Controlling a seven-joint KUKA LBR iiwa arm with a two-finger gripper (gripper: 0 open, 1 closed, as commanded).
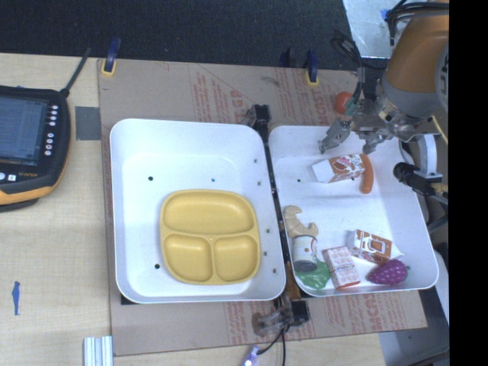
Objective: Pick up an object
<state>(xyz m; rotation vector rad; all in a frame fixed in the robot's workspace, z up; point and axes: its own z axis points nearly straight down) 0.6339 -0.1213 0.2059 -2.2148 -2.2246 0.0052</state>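
Lowest in the frame, purple grapes (388, 271) and small cartons crowd the right bin's (396, 204) bottom edge. Higher up, my pincer (353, 138) hangs spread open and empty just above a small red-and-white carton (340, 168) beside an orange sausage (366, 174). That carton looks light, stiff, crushable; I'd pinch its long sides. Its print is unreadable.

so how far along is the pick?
Done: nothing lifted yet. In hand: the pincer hangs open over the right bin, just above the small carton and sausage, holding nothing. Left: close on one item and raise it.
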